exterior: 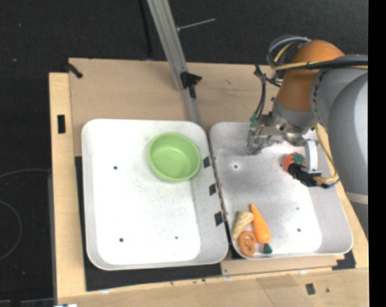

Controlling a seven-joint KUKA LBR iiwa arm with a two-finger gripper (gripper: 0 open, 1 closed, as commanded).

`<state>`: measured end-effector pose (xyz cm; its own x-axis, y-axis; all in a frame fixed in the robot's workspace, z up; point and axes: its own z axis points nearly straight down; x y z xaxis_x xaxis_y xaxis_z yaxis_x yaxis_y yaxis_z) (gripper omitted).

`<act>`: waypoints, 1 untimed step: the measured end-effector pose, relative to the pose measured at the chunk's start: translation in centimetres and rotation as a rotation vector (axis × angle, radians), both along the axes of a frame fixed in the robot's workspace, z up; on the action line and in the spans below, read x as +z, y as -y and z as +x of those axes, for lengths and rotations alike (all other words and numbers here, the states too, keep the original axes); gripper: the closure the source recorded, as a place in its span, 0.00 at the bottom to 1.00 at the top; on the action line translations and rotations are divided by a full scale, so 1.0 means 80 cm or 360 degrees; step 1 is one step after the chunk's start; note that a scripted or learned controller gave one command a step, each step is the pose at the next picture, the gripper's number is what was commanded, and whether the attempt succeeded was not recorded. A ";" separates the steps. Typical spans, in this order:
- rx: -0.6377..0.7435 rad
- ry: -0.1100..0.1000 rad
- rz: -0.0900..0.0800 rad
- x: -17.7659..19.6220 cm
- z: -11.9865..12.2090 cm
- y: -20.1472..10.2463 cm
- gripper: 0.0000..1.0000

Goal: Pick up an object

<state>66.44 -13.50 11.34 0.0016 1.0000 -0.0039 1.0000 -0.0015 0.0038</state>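
— Gripper [259, 138] first: where is it hanging?

— It is hovering over the right bin [284, 204], toward that bin's 11 o'clock corner. From this angle one cannot tell whether it is released or clenched.

— And what is carrying it?

— The grey arm [347, 123] is reaching in from 3 o'clock, with its orange band [307, 75] showing above the wrist.

— What is lying beneath all that?

— The tan bench [129, 94] is bearing both shallow bins. The left bin [129, 217] is sitting at 9 o'clock of the right bin, and their inner walls are running just beside each other.

— Which things are waiting to be picked?

— The biggest is a green bowl [174, 157]. It is standing upright in the left bin, toward that bin's 1 o'clock, well apart from the gripper.

— And in the right bin?

— A small cluster is lying at that bin's 7 o'clock corner, at roughly 6 o'clock of the gripper and well apart from it. A carrot [260, 224] is lying there at a slant. A beige piece [242, 221] is lying just beside it, at its 9 o'clock. An orange round slice [247, 242] is resting at 6 o'clock of the beige piece, near the bin's wall.
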 end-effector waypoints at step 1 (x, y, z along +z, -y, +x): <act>-0.0001 -0.0004 0.0005 0.055 -0.008 0.004 1.00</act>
